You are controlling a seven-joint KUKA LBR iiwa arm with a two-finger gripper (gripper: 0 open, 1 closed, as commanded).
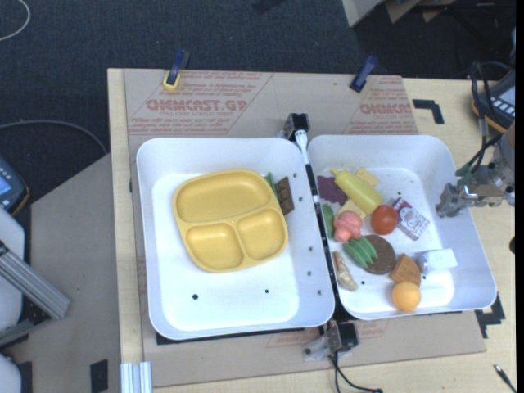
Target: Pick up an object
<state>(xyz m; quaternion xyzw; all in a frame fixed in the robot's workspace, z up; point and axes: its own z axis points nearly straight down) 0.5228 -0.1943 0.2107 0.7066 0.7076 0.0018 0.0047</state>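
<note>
Gripper (452, 201) sits at the right rim of the right bin (475, 256), about mid-height along that edge, above the bin wall. Nothing is visible between its tips; whether they are apart or together I cannot tell at this resolution.

Candidate objects all lie in the right bin, crowded toward its left wall and centre. Nearest to the gripper: a small red-and-white packet (412, 221), lying flat just right of a red tomato (384, 219).

Handling judgement: the pieces look like hollow plastic play food, so light, stiff, smooth and likely to slip or roll. The tomato and the orange (406, 296), near the bin's front edge, are round; best taken across the widest part. The yellow bottle (358, 189), toward the back left, is elongated; grip across its short axis. The packet looks thin and flat, hard to get under.

Appearance: tomato glossy red; orange bright and matte; bottle yellow, lying tilted.

The left bin (155, 244) holds a yellow divided tray (232, 219).
</note>
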